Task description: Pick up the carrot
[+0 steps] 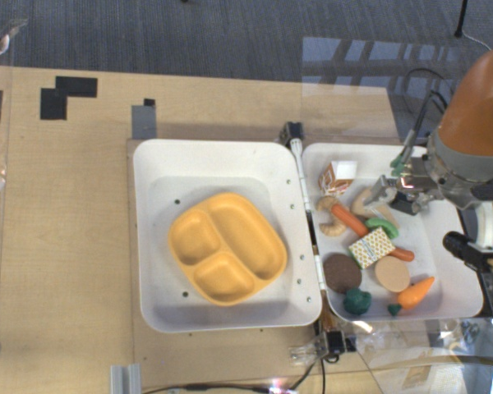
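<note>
Presently the fingers are seen over the far part of the right bin, at the end of the grey arm; whether they are spread or pressed together cannot be told from this slant, and nothing is seen held between them.

The carrot is judged to be the orange tapered piece with a green top lying near the bin's near rim, well apart from the fingers, on the side towards the camera and a little towards the arm. Its thick end is just beside a tan disc, which lies between it and the fingers.

A second orange-red stick lies nearer the fingers, on the side away from the arm. It could be mistaken for the target, so the choice is best confirmed before any descent.

The carrot is taken to be a toy: light, stiff and probably smooth plastic, so little force should be needed, though a slip along the taper is likely. A hold across the thicker middle is advised, with the fingers set square to its long axis, clear of the narrow tip and of the disc. Since the piece lies at a slant close to the bin wall, a turn of the wrist is probably called for first.
</note>
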`<control>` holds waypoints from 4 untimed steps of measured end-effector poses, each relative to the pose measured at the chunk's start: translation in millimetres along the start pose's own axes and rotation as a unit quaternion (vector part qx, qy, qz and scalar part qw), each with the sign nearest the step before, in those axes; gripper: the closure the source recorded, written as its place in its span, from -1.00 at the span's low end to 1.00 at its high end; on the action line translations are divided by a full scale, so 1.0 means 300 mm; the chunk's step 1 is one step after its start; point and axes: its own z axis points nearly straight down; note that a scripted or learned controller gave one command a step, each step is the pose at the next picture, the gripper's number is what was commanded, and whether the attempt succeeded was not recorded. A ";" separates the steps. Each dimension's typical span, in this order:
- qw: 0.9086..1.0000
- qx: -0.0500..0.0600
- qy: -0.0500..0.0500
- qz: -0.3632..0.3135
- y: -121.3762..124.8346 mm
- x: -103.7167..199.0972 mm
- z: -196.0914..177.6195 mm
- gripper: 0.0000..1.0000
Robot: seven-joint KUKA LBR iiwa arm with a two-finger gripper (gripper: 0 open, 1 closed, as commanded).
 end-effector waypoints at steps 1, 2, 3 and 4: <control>0.999 0.000 -0.003 -0.040 -0.178 -0.205 0.084 -1.00; 0.996 0.004 0.000 -0.092 -0.200 -0.370 0.405 -1.00; 0.957 -0.003 -0.002 -0.290 -0.182 -0.366 0.476 -1.00; 0.957 -0.006 -0.003 -0.290 -0.172 -0.363 0.435 1.00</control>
